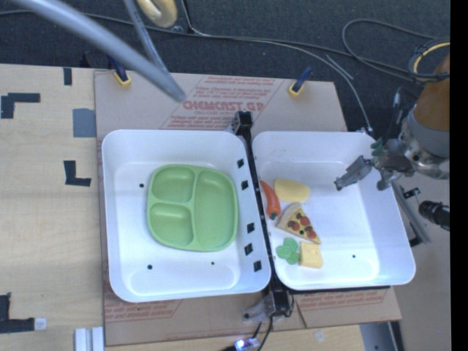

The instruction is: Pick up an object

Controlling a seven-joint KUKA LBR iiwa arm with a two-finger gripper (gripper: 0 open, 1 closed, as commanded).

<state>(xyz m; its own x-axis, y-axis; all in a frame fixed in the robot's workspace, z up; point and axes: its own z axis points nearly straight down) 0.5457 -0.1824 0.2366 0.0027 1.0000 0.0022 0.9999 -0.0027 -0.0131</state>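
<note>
My hand (365,172) hovers over the right bin (380,269) near its far right edge, fingers spread apart and grasping nothing. The toy foods lie well apart from it along that bin's left side: an orange carrot (270,198), a yellow piece (292,191), a pizza slice (299,224), green broccoli (288,251) and a yellow wedge (311,256). The left bin (124,269) holds a green divided plate (193,207).
</note>
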